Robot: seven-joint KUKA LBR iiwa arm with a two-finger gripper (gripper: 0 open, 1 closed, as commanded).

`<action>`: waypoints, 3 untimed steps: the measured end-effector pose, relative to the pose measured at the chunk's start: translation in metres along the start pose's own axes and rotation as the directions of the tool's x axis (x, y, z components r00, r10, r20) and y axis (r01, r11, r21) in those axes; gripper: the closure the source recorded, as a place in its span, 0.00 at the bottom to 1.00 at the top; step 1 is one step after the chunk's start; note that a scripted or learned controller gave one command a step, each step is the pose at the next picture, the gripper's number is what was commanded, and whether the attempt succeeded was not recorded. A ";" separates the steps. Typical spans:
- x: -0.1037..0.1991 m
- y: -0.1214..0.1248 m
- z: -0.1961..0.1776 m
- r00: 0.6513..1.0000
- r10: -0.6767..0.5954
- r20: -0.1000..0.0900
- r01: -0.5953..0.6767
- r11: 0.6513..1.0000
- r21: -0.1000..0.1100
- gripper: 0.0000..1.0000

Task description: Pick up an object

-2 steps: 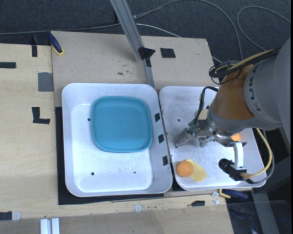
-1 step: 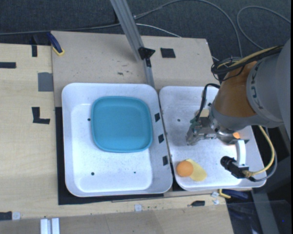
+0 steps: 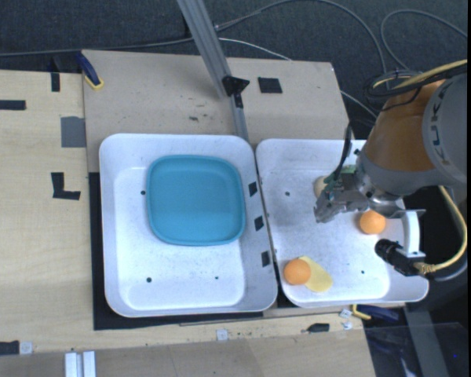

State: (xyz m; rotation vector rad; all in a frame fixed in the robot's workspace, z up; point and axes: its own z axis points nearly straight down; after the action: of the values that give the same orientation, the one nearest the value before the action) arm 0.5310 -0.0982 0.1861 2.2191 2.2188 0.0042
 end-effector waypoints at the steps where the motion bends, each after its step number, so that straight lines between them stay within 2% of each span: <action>1: 0.004 0.001 -0.062 1.000 -0.001 0.000 0.001 1.000 0.000 1.00; 2: 0.004 0.001 -0.077 1.000 -0.001 -0.001 0.001 1.000 0.004 1.00; 3: 0.053 -0.002 -0.059 1.000 -0.004 -0.001 0.004 1.000 0.007 1.00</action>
State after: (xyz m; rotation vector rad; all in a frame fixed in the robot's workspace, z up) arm 0.5287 -0.0450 0.2447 2.2185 2.2273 -0.0019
